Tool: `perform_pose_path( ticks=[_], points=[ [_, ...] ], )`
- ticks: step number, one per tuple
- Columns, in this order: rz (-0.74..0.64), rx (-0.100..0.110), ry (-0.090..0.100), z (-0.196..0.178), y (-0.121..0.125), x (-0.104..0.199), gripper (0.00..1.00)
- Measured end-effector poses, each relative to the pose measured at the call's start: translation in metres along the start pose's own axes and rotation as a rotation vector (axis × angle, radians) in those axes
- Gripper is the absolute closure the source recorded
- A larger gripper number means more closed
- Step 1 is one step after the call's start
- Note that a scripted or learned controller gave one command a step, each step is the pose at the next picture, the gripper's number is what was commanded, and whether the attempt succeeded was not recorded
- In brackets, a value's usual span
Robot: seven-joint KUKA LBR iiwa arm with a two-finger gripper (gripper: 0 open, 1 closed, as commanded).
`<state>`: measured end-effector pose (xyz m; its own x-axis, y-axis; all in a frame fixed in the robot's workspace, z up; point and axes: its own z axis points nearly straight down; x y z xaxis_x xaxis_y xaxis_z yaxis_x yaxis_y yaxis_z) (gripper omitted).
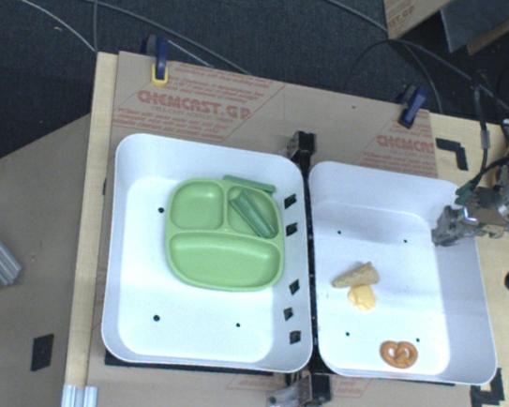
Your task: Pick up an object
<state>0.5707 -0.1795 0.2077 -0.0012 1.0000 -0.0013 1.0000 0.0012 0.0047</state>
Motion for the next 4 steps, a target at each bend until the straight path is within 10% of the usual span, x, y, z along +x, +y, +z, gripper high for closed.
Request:
perform_pose_path(
  ticks=[1, 4],
  points=[
    [0.000, -0.001, -0.001, -0.045, 0.004, -0.003, 1.00],
    [-0.006, 0.002, 0.004, -0.029, 0.030, 0.163, 1.00]
  ],
)
